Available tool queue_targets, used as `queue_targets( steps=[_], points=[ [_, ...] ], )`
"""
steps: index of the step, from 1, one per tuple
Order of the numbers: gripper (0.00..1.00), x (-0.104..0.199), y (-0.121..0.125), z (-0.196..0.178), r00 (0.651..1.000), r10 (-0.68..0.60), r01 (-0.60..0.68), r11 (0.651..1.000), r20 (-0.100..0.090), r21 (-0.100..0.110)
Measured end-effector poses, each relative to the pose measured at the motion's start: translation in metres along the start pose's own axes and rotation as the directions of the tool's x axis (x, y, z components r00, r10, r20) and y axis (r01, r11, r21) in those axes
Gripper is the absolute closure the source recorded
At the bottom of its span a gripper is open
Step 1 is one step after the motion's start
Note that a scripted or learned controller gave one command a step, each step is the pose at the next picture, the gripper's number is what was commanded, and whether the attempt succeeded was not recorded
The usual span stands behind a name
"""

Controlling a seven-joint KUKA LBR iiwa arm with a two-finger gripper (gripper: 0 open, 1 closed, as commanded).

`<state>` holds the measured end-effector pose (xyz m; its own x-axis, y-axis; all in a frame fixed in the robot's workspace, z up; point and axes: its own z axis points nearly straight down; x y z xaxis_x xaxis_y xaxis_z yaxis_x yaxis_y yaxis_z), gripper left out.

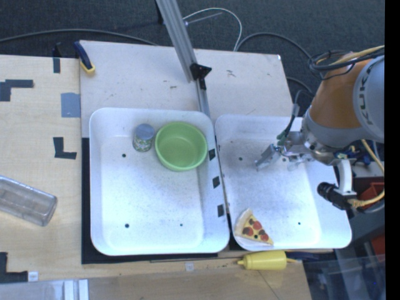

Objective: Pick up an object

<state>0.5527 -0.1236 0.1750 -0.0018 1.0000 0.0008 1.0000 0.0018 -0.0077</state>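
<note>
Rt bin (325,230): open, empty gripper (261,163), pizza slice (253,228) w/ clear path nearby.

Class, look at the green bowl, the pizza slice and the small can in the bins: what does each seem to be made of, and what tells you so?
Green bowl: probably plastic, matte; even colour, no glare.
Pizza slice: likely a toy of plastic or rubber; flat, bold colours, neat red dots.
Small can: probably metal with a printed label; greyish top, though too blurred to be sure.
</note>
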Motion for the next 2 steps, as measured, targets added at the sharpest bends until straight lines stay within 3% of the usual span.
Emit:
queue_targets(
  steps=[1,2],
  points=[
    [0.00,0.002,0.006,0.047,1.000,0.000,0.000,1.000,0.000,0.000],
    [1.00,0.002,0.007,0.034,1.000,-0.001,0.001,1.000,0.000,-0.004]
  ],
)
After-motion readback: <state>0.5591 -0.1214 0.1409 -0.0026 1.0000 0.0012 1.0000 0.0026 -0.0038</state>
